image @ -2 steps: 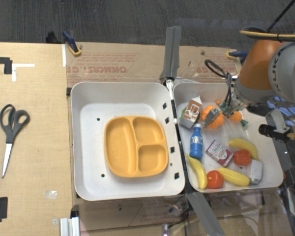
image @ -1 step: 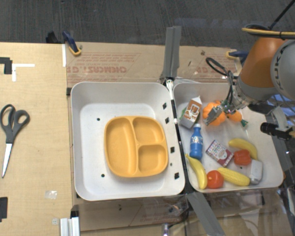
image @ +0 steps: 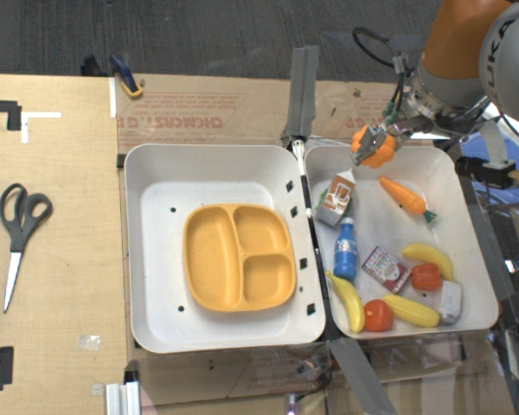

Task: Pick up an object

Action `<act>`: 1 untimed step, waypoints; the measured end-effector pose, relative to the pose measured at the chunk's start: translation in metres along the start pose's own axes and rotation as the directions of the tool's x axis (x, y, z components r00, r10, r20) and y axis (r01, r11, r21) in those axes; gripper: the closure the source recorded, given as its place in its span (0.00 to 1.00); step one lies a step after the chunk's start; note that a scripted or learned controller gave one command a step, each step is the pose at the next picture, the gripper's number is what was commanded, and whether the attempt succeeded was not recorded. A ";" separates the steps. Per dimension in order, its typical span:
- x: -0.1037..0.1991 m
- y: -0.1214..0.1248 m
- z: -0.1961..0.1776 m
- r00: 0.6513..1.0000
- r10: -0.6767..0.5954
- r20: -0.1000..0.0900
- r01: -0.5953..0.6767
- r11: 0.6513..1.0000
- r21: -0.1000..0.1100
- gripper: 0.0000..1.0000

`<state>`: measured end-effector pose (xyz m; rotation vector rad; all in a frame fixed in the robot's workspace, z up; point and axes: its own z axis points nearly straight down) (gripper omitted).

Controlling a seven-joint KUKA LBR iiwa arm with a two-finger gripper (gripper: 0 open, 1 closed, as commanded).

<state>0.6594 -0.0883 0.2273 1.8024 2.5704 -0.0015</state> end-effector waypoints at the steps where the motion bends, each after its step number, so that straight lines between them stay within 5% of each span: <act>1: 0.040 0.014 -0.014 0.999 0.033 -0.001 -0.033 0.999 0.001 1.00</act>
